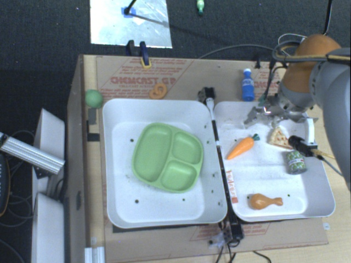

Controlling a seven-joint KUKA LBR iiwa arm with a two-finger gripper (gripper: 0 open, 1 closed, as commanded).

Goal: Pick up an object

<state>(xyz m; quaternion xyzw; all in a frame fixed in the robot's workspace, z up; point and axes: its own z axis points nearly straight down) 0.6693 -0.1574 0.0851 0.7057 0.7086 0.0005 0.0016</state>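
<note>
The right bin [318,196] holds an orange carrot [241,147], a pale pizza-like wedge [279,138], a small green speckled can [295,162] and an orange drumstick [264,201]. My gripper [264,115] hovers over the far edge of this bin, just behind the carrot and left of the wedge. It is open, with nothing between its fingers. The grey arm enters from the right above the wedge and the can.
A green divided plate [167,156] lies in the left bin [118,201]. On the bench behind the bins are a blue bottle [248,85], an orange ring-shaped toy [158,90] and a green ball [93,98]. A black divider strip [218,147] runs between the bins.
</note>
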